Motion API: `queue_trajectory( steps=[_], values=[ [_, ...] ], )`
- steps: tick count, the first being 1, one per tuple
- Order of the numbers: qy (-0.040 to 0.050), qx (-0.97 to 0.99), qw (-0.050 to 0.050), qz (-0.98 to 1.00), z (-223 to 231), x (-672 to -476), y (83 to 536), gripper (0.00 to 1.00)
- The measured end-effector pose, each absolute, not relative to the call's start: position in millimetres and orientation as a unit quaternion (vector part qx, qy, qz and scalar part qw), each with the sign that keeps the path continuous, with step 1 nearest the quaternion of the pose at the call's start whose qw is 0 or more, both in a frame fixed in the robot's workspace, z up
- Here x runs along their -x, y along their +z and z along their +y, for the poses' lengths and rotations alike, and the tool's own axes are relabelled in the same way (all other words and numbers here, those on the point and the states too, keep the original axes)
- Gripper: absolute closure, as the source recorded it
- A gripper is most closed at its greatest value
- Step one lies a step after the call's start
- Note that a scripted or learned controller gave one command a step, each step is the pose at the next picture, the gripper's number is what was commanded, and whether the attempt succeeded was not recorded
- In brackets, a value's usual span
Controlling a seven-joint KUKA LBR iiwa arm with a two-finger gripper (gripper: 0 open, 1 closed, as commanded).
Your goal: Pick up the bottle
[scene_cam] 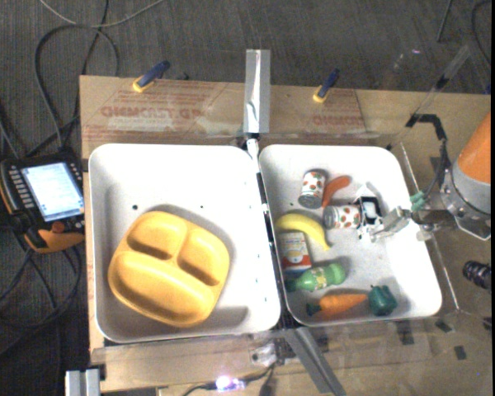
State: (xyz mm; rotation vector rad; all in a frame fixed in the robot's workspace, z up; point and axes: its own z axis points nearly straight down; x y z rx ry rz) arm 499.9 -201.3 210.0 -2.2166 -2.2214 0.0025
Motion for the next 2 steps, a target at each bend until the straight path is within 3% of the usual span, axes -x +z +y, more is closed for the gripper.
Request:
queue_trajectory(
  steps=[1,2],
  values=[
    [0.0011,0.717,0.002,-0.697,-101,-506.6,113,0.0],
    [-0.0105,0.784,-0.004,-0.621,-94,-491.7,95,0.0]
  ],
)
